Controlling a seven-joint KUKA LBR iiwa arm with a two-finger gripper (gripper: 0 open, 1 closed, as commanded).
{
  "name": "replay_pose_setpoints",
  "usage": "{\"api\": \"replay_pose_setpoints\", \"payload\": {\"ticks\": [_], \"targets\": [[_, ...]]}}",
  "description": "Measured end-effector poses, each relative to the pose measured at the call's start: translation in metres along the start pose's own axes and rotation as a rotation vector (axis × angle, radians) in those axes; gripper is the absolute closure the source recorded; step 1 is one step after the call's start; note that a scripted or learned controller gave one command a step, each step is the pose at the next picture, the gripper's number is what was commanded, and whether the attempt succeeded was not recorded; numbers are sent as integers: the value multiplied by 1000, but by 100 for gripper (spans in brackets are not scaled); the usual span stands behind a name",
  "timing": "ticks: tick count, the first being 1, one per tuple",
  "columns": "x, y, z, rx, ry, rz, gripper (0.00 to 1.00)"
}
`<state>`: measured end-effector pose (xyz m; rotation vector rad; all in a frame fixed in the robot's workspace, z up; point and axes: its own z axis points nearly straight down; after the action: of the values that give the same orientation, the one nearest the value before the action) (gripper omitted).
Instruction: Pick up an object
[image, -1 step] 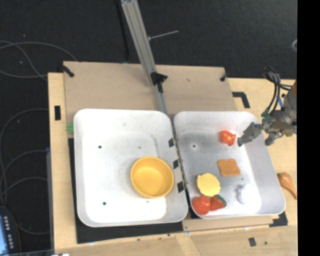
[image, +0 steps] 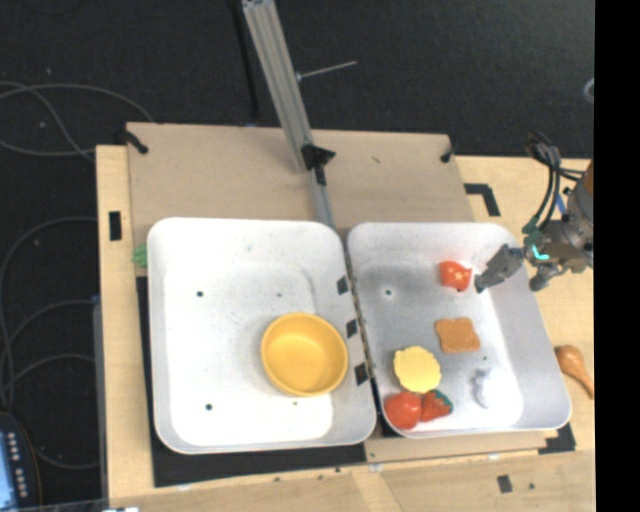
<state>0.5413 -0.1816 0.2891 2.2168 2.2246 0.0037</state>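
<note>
Because the sweep runs from the left of the frame, the first thing met is the left bin (image: 200, 300), which carries a yellow bowl (image: 304, 353) low and toward its right side, close to the divide between the two bins. Across that divide the right bin (image: 400, 250) holds the likelier targets: a yellow scalloped piece (image: 417, 368) near its lower middle, a red tomato-like piece (image: 403, 409) just below it with a strawberry-like piece (image: 436, 404) touching at its right, a brown toast-like slab (image: 458, 335) up and to the right of the yellow one, and a small red round piece (image: 454, 274) in the upper part. These look like light, stiff plastic toy foods with smooth skins, so they would probably slip under a glancing pinch; the small red round piece is best taken across its widest part, while the flat slab offers only thin edges. The tool (image: 505, 267) sits just right of that red piece, near but apart from it, at the right bin's upper right, its two dark fingers (image: 497, 268) spread apart with nothing between them. The arm enters from the frame's right edge, wrist tilted so the fingers slant down and leftward over the bench (image: 120, 300).
</note>
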Motion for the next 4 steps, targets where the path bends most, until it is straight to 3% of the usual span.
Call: {"api": "replay_pose_setpoints", "payload": {"ticks": [3,4], "targets": [[14,4,154,2,-2,6,0],[14,5,143,-2,0,10,100]]}}
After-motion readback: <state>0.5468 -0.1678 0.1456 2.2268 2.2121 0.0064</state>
